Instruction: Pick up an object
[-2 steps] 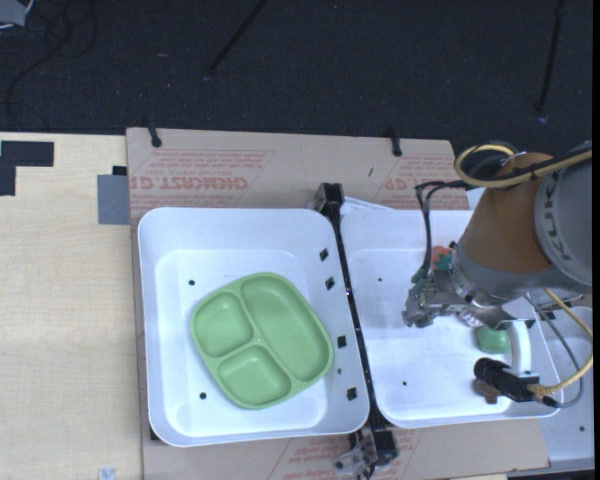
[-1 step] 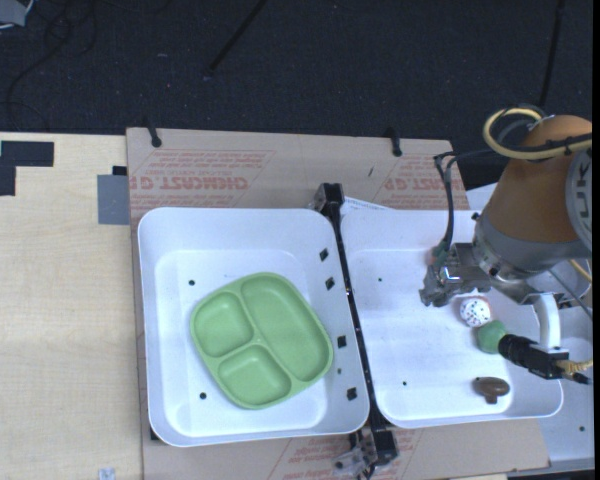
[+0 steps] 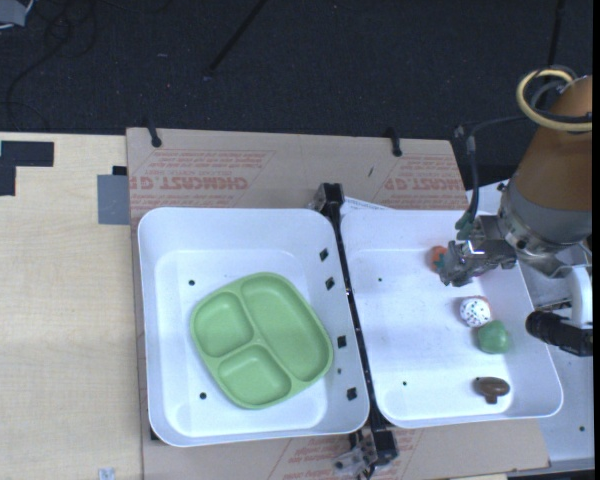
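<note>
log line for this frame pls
hand low in right bin by orange object | grasp: unclear | green plate in left bin

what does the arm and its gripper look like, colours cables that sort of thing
The arm has an orange-brown upper section above a grey wrist band. A pale yellowish cable loops at its top and a thin dark cable runs down its left side. The gripper is a small, dark metallic assembly of grey and black parts.
</note>
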Controlling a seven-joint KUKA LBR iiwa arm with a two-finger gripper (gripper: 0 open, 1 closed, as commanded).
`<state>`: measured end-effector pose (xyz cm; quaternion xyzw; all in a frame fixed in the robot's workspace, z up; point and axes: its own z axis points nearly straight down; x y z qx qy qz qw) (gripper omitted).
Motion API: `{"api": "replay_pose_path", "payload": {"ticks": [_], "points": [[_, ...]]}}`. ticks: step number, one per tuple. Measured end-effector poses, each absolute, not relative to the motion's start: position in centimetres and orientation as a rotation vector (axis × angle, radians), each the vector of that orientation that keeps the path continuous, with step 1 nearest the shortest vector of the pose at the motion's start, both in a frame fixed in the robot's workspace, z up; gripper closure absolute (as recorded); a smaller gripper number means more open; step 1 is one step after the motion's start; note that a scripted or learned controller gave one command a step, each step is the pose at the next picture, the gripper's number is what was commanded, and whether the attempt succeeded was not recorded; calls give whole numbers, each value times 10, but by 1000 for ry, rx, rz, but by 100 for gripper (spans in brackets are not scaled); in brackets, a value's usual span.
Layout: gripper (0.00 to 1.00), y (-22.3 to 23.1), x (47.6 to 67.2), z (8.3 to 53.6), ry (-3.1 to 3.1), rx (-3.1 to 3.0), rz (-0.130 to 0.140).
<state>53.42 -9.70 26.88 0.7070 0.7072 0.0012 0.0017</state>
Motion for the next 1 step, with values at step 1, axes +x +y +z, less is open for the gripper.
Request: {"api": "replay_pose_path", "payload": {"ticks": [1], "points": [[100, -49, 540, 265, 2228, 2219, -1]]}}
